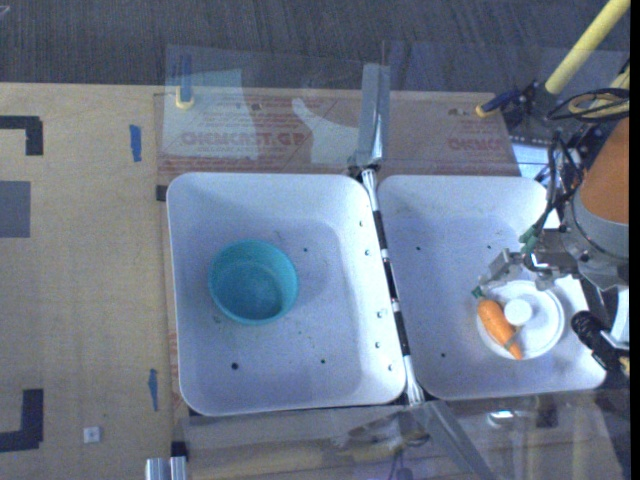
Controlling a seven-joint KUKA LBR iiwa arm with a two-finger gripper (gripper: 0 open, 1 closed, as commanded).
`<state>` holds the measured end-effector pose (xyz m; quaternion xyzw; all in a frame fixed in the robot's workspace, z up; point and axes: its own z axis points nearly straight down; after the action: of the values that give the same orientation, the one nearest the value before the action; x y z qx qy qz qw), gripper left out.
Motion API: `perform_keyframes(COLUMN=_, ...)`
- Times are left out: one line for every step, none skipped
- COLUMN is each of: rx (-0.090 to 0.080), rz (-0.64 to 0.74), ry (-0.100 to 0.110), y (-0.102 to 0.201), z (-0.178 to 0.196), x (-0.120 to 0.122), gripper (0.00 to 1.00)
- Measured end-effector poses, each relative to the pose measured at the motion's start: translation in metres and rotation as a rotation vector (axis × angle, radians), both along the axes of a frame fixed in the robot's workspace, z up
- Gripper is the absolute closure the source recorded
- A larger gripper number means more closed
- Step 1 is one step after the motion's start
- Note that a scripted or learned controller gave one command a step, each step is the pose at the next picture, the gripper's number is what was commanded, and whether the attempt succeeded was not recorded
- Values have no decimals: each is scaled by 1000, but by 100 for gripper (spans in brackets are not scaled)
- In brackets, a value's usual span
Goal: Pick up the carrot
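Reaching in over the right edge of the right bin point(450, 218), the grey arm with its orange band is hanging low above that bin's right side, and the gripper point(505, 273) is sitting just up and left of a small white plate point(545, 333). How far the jaws are parted I cannot tell from this angle; nothing is showing between them. The carrot point(495, 326) is lying on the left part of the plate, tilted, its thick end toward the gripper and its thin tip pointing to the bin's near edge, overhanging the plate's rim. The gripper is looking very close to the carrot's upper end, though whether it is touching is not clear. A small white round piece point(518, 312) is resting on the plate just beside the carrot. Over in the left bin point(200, 208), a teal bowl point(253, 282) is standing upright, left of centre, well apart from all the action.
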<state>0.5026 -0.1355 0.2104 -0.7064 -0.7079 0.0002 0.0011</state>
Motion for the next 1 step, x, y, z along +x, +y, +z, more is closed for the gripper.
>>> perform_keyframes(rx=-4, rz=-76, ry=-18, y=-30, z=-115, x=11, gripper=0)
